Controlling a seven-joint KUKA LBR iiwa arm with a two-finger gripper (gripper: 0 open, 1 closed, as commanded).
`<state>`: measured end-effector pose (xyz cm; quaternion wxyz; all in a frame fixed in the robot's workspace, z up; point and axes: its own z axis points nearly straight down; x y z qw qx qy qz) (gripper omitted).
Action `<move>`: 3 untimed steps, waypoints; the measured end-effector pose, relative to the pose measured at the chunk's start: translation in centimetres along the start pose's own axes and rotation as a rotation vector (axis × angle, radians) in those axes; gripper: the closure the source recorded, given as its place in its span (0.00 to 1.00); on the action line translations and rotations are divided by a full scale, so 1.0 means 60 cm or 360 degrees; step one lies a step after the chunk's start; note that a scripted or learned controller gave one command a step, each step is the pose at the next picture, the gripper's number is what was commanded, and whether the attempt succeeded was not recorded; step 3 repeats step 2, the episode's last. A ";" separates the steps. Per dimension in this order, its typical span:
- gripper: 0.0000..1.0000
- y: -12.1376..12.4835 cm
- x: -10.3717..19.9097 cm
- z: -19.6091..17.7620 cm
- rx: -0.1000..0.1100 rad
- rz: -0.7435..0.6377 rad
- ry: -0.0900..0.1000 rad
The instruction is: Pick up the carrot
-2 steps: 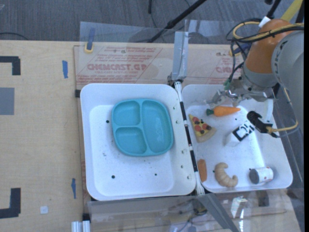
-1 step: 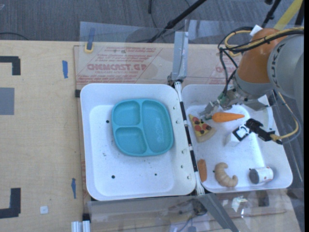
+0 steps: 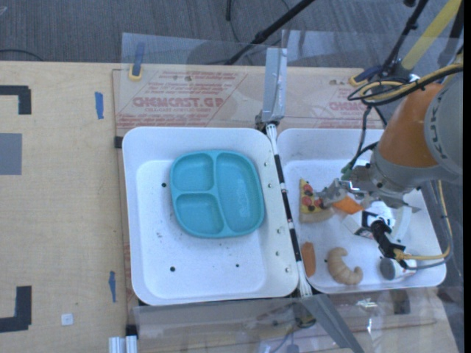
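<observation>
Carrot [image 3: 348,205]: we judge it light, stiff, smooth toy plastic, best gripped across its thick middle; lies directly at the end effector [image 3: 344,195], whose state we cannot tell.

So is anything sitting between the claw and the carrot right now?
Nothing visible. The claw is already right at the carrot in the right bin. The pizza slice lies just left of it, and the croissant sits nearer the front.
</observation>
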<state>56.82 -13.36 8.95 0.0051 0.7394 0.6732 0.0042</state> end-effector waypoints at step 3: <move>1.00 0.010 0.085 -0.155 0.0020 -0.0441 0.0002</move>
